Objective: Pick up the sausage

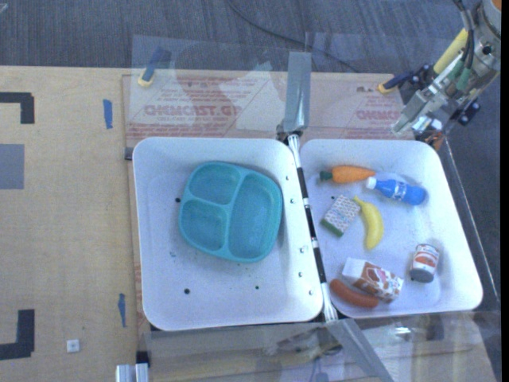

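Right bin [461, 213]: sausage [354, 294], banana [371, 222]. Left bin [159, 237]: teal tray [231, 211].

Reddish-brown sausage [353, 294] flat in right bin's near-left corner

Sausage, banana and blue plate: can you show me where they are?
sausage [354, 294]: camera view, middle of its reddish body.
banana [371, 224]: camera view, middle of its yellow curve.
blue plate [231, 211]: camera view, the ridge between its compartments.
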Action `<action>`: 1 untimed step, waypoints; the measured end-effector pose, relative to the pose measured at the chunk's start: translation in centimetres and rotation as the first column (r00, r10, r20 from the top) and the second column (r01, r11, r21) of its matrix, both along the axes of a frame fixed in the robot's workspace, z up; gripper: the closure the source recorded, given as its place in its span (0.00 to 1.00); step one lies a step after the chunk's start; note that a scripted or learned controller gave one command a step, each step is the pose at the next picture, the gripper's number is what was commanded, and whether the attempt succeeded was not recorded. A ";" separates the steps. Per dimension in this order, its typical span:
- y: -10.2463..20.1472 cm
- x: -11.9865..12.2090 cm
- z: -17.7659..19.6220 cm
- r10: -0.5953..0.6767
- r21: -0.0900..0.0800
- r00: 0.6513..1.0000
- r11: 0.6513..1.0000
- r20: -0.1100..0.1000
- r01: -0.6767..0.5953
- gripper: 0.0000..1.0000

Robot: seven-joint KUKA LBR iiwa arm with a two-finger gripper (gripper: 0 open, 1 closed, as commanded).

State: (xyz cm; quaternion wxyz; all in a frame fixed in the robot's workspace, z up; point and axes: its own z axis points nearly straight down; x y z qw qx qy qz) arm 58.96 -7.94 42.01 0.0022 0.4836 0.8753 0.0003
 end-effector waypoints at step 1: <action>0.4 0.2 1.2 0.008 -0.002 1.000 1.000 0.007 -0.008 1.00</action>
